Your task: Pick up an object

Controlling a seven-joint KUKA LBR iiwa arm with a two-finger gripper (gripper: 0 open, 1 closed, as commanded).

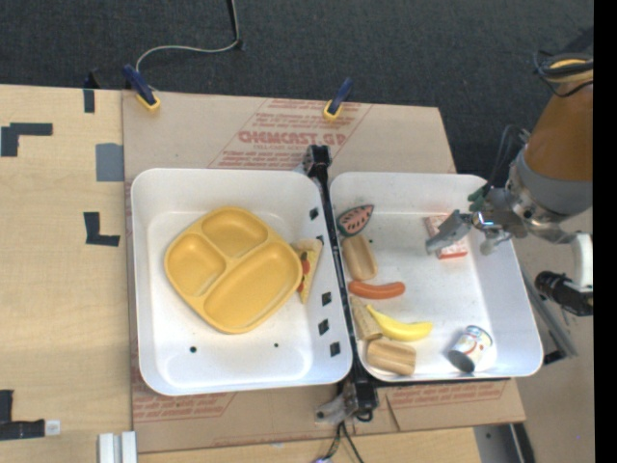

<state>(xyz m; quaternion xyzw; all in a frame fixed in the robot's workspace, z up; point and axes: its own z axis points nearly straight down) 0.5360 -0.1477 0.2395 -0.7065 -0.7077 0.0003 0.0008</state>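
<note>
The arm (564,148) is reaching in from the right, its orange band sitting above the grey wrist, and it is hanging over the right edge of the right bin (501,302). The gripper (467,228) is pointing leftward over the bin's upper right part, with 2 grey fingers (441,236) spreading apart, 1 toward the left and 1 toward the right, and nothing is sitting between them.

The cardboard sheet (280,138) under the bins is carrying red printed lettering near its top edge; it is too blurred to read with confidence. A small red and white packet (451,249) is lying flat on the bin floor just beneath and beside the left finger, with its print too small to read.

The other things in the right bin are lying well apart from the jaws, along the left side: a watermelon slice (355,219) at the top, a bread roll (360,256) below it, a sausage (376,289), a banana (397,327), and a wooden block (391,357) near the bottom edge. A small can (469,347) is lying in the lower right corner.

In the left bin (159,355), a yellow divided plate (232,268) with 3 compartments is resting near the middle.
</note>
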